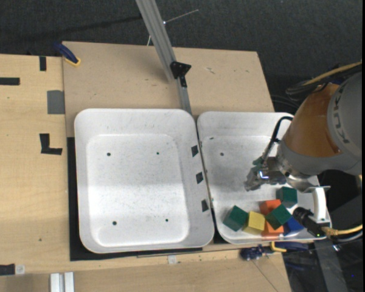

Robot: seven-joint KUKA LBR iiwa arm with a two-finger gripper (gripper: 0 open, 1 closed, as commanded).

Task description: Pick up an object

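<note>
Lower right of frame: gripper (256,178) sits low in the right bin (231,132), just up-left of the block pile. Honestly can't tell how it's set, too small and blurry.
Holding anything: nothing visible in it, so I'd call it no grab yet.
Nearest targets: teal-green block (286,194) and orange block (269,206), just right and below the gripper.
Rest of pile: dark green block (235,218), yellow block (256,222), another green block (279,215), blue block (294,225), all bunched at the bin's lower right corner, touching each other.
How they'd handle: look like small rigid cubes, probably light, smooth faces so maybe a bit slippery. Not fragile, I'd guess.
Where to grab: dark green one on the left edge of the pile looks freest; pinch across two flat opposite faces.
Risk: packed neighbours could block one side.
Left bin (134,181): beside it, left-centre.
Arm (316,129): comes in from the right edge.
</note>
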